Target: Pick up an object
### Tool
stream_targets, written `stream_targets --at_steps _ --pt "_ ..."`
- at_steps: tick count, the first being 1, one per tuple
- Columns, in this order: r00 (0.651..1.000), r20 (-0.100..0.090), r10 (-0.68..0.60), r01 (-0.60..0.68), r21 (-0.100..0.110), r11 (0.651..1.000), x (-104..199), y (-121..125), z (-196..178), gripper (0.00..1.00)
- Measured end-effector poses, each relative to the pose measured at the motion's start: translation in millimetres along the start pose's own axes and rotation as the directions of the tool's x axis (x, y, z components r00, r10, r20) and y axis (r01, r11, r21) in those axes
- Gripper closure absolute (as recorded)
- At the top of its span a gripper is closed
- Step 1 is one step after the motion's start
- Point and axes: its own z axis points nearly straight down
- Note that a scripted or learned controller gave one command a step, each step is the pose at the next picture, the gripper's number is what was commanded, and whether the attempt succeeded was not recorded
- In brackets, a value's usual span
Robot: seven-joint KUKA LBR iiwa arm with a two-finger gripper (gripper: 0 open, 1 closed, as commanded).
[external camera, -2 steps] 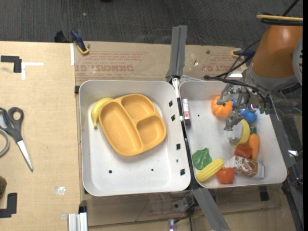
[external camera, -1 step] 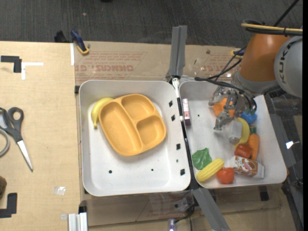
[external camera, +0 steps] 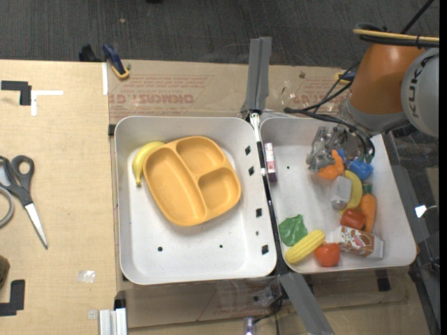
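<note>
The gripper [external camera: 327, 152] hangs low over the far part of the right bin [external camera: 398, 253], among a cluster of toy food. Its metal parts blend with the items below, so I cannot tell if the fingers are open or closed, or if they grip anything. Just beside it lie an orange piece [external camera: 330, 170] and a blue piece [external camera: 360, 169]; their shapes are hard to make out. Nearer the front of the bin are a banana [external camera: 354, 188], a carrot [external camera: 368, 209], a green leaf [external camera: 292, 227], a corn cob [external camera: 305, 246], a tomato [external camera: 327, 255] and a small carton [external camera: 360, 241]. In the left bin [external camera: 140, 257] a yellow divided plate [external camera: 190, 180] partly hides another banana [external camera: 143, 158]. Scissors [external camera: 26, 194] on the desk [external camera: 56, 257] are cut off by the left edge.
</note>
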Motion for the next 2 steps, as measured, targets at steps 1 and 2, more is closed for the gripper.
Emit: stream_targets --at_steps 1,2 --pt "0.98 -0.011 0.198 -0.198 0.001 0.98 73.5 22.1 11.8 1.0" --pt "0.98 -0.011 0.199 -0.199 0.001 0.98 73.5 22.0 11.8 0.0"
